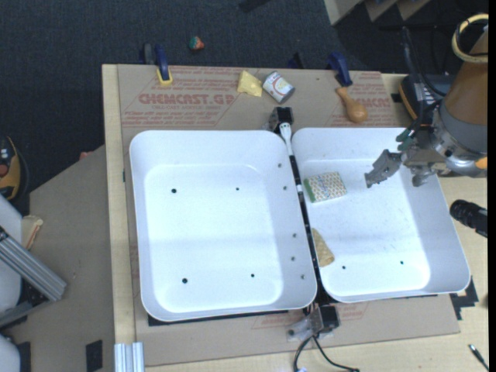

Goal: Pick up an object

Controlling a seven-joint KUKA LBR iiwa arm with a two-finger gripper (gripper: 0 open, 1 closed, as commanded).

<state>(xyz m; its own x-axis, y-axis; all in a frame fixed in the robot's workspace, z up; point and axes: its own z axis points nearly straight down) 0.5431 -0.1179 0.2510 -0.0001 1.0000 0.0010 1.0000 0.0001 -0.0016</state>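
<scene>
In the right bin (434, 277), a green and white speckled block (324, 187) lies near the left wall. A tan flat piece (322, 249) rests further forward against the same wall. My gripper (400, 173) hangs over the back right of this bin, to the right of the speckled block and apart from it. Its two grey fingers (379, 169) are spread open, with nothing but white bin floor between them.
The left bin (155, 231) sits beside the right one. Behind the bins on the board lie a yellow piece (249, 84), a small white box (277, 87) and a wooden spoon-like item (353, 105). Blue clamps (162, 62) hold the board's back edge.
</scene>
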